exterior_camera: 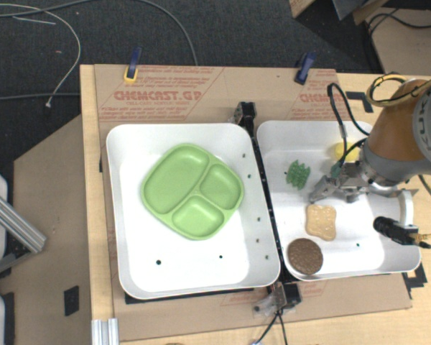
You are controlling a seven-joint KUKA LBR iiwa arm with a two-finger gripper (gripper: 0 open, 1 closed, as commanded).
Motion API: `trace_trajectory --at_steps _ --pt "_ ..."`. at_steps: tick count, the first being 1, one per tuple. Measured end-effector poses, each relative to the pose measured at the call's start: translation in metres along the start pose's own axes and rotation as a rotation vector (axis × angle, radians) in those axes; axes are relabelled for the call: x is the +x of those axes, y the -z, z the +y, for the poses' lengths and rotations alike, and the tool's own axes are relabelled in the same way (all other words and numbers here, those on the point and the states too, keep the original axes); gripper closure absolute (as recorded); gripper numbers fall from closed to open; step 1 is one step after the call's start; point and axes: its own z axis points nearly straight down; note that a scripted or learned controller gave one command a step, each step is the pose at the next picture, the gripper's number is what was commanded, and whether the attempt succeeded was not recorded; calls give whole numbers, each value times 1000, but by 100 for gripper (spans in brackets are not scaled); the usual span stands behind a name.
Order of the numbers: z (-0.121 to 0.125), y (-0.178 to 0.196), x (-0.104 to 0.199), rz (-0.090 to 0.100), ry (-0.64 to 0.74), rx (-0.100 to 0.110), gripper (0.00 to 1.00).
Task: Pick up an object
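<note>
tan biscuit piece (320,221) just below hand (329,187), apart.

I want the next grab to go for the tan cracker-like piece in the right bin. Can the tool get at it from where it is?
Probably yes: the tan piece lies flat and uncovered just below the tool.

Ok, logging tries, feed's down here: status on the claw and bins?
Claw low in right bin, above the cracker. Nothing seen held. Green toy and brown disc nearby. Green plate in left bin.
</note>
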Motion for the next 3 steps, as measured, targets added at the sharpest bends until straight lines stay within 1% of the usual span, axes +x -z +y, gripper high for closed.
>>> trace_trajectory --at_steps 1,2,3 --pt "2 14 0 -2 1 -7 100" --pt "4 58 0 -4 1 -11 100" --pt "2 122 -1 -5 2 -13 100"
